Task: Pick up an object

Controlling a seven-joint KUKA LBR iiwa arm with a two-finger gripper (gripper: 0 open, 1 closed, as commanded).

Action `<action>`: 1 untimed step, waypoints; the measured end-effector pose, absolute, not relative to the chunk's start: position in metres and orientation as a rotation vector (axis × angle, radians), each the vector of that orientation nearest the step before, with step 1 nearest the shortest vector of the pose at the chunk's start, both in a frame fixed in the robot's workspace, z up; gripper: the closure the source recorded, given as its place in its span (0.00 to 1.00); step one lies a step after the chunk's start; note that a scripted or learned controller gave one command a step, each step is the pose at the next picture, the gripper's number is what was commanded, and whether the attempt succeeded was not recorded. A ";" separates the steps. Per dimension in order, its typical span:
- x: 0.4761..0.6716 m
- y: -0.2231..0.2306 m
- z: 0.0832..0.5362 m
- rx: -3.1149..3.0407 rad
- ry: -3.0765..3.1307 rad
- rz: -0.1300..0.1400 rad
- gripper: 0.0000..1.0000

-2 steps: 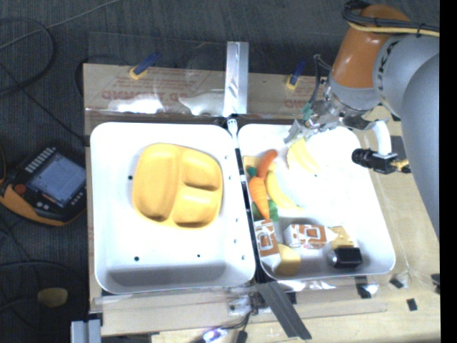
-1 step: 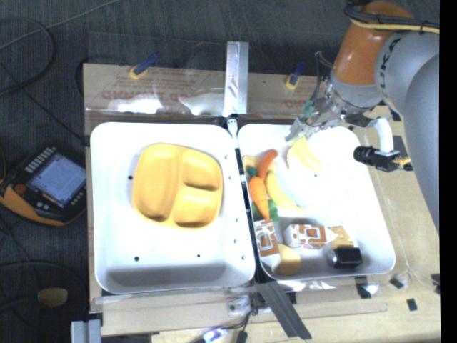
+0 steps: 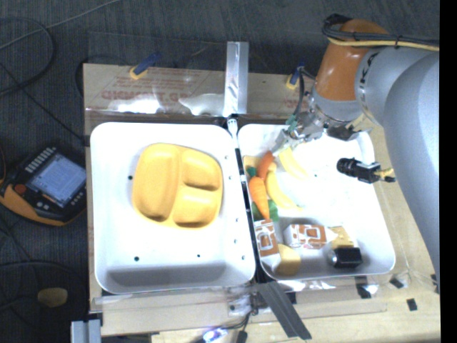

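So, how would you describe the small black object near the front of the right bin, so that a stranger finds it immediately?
Start at the right bin, the one crowded with toy food. Go to its near right corner, where a small black block lies beside a white carton with orange print. It is the only dark, boxy item there; its neighbours are pale, yellow or orange.

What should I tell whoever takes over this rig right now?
Gripper: low over the back-left corner of the right bin; finger state unreadable, no object seen in it.
Objects: carrots, banana, small cartons and a black item lie in the right bin. Yellow divided tray sits in the left bin.
Done: no pick seen.
Left: grasp and lift one object.
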State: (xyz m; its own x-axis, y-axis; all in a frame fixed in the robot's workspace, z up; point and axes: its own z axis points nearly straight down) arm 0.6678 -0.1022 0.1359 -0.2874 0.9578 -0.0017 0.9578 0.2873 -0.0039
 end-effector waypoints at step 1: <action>0.668 -0.072 0.183 -2.108 -2.328 0.003 1.00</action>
